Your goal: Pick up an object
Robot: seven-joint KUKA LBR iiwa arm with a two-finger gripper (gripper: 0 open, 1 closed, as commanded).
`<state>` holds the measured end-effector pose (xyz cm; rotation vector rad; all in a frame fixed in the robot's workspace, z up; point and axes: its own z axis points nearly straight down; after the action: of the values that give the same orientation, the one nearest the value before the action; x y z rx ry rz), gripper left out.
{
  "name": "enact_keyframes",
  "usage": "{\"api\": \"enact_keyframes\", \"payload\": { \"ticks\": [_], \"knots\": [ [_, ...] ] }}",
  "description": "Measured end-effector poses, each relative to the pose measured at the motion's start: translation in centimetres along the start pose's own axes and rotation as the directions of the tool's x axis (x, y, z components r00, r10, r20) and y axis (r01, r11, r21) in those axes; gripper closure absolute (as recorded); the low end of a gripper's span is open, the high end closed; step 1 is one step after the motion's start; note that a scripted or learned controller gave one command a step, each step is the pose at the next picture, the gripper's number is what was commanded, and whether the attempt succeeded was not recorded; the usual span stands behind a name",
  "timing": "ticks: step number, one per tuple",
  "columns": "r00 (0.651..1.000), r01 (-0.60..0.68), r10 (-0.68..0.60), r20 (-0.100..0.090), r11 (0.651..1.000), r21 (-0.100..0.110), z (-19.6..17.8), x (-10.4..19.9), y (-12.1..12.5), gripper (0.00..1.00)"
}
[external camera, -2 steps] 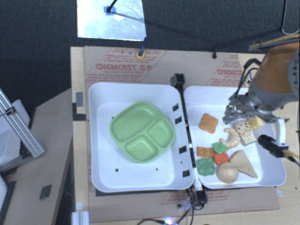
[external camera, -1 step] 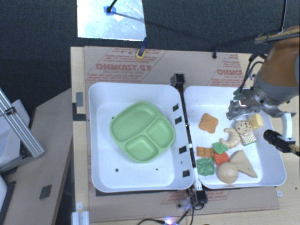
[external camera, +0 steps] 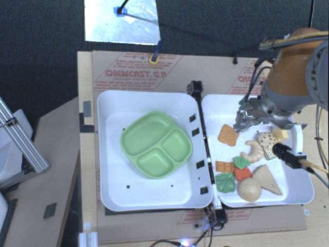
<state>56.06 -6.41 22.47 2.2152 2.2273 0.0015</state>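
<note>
The right bin [external camera: 216, 107] holds several toy foods: an orange cracker [external camera: 228, 135], a tan croissant [external camera: 253, 151], a speckled cookie [external camera: 267, 139], a yellow piece [external camera: 280, 134], a small orange waffle [external camera: 224, 166], green leafy pieces [external camera: 224, 182], a red piece [external camera: 243, 173], a beige ball [external camera: 249, 189] and a tan wedge [external camera: 269, 179]. My gripper [external camera: 244, 118] hangs low over the bin's back part, just up and right of the orange cracker. Nothing shows between its fingers.
The left bin [external camera: 110, 138] holds a green divided plate [external camera: 156, 144]. A black clip divider [external camera: 200, 133] runs between the bins. The arm's orange band [external camera: 293, 68] looms over the right bin's far right side. A shiny panel [external camera: 122, 14] lies beyond the bench.
</note>
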Motion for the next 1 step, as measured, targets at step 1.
{"api": "enact_keyframes", "payload": {
  "ticks": [1],
  "knots": [
    [1.000, 0.001, -0.001, 0.000, 1.000, 0.000, 0.22, 4.67, 0.14, 1.00]
  ]
}}
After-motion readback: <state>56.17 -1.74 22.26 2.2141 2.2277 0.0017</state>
